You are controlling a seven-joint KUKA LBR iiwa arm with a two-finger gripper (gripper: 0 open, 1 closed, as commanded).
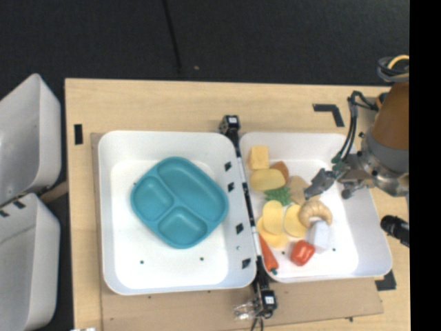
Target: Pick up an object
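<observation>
1. Left bin (117, 267): holds a teal divided plate (179, 201) with three compartments, lying flat near the middle.
2. Right bin (365, 254): holds a cluster of toy food along its left half.
3. At the cluster's top, a yellow cheese block (259, 157); below it a pale yellow potato-like piece (267, 180) touching a brown piece (281, 169).
4. Further down, a green leafy piece (279, 195), yellow slices (274, 221), an orange carrot (269, 252) by the bin's left wall, and a red pepper (302, 253).
5. Just right of the slices, a croissant (315, 212) above a white piece (320, 236).
6. Gripper (322, 183): poised just above the croissant, close to it; cannot tell whether the claw is parted or closed, and nothing visibly held.
</observation>
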